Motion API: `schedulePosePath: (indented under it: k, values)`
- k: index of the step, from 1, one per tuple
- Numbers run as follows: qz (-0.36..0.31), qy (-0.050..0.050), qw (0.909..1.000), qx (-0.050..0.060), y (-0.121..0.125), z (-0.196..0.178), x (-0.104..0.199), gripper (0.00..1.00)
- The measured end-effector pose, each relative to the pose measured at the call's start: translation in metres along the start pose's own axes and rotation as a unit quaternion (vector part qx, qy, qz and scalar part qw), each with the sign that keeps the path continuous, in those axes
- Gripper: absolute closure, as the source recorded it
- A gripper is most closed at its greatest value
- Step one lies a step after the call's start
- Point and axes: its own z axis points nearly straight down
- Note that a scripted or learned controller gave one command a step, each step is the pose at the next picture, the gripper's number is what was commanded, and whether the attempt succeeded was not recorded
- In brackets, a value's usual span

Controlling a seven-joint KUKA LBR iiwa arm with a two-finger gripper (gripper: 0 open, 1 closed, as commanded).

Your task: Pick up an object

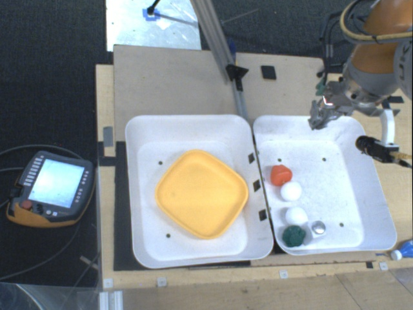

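The right bin [342, 173] holds a small orange-red ball [281, 175], two white balls [291, 191] [296, 214], a dark green ball [295, 236] and a small silver cylinder [318, 227], all lined along its left and front side. My gripper [319, 119] hangs over the far rim of the right bin, well away from those objects, with nothing visible between its fingers. In the left bin [145, 141] a yellow square plate [202, 193] lies flat in the middle.
A grey pole [216, 37] slants across the back of the bench. To the left of the bench, a teach pendant [48, 187] rests on the floor. A black fitting [371, 147] sits at the right bin's right rim.
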Motion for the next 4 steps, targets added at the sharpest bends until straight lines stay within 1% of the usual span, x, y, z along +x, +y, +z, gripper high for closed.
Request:
schedulePosePath:
  k: [1,2,3,4]
  values:
    - [-0.002,0.001,1.0,0.002,-0.007,0.005,0.058,1.0]
    - [-0.002,0.001,1.0,0.002,-0.02,-0.001,0.111,1.0]
    - [-0.002,0.001,1.0,0.002,-0.045,0.002,0.151,1.0]
    - [-0.001,0.001,1.0,0.003,-0.061,0.006,0.196,1.0]
